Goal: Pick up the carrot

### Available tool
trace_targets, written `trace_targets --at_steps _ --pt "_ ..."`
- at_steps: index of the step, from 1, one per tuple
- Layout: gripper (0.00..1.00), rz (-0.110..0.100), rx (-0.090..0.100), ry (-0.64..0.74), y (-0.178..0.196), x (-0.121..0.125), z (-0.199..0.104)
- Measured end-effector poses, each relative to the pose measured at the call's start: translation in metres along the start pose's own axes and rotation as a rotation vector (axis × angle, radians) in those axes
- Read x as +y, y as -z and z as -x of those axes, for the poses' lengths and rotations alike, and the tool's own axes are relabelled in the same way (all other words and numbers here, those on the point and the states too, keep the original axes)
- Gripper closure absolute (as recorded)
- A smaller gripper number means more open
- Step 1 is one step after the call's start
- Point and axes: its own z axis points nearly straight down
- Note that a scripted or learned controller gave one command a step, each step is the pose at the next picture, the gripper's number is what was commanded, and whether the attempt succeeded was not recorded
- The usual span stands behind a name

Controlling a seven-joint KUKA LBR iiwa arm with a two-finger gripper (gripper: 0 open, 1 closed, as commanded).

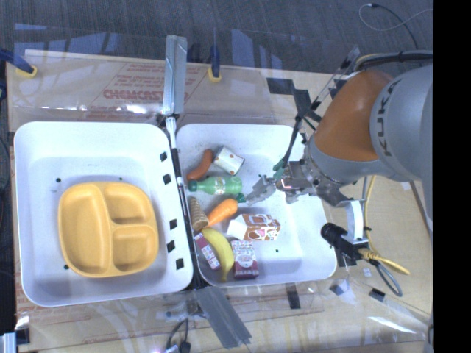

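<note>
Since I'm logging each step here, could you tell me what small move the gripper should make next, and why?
Probably shift the gripper slightly down-left in the view over the carrot: it sits just up-right of it, nothing between its fingers, with the green bottle close by.

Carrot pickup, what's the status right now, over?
Pincer above right bin, nothing visibly held. Carrot lying loose, just left of it. Green bottle and banana crowd the carrot.
</note>
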Motion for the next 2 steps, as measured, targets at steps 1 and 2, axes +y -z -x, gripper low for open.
trace_targets --at_steps 1,2 --pt "0.0 0.0 0.0 0.232 -0.1036 0.0237 -0.0346" --pt "1.0 -0.003 0.0 0.238 -0.0958 0.024 -0.0352"
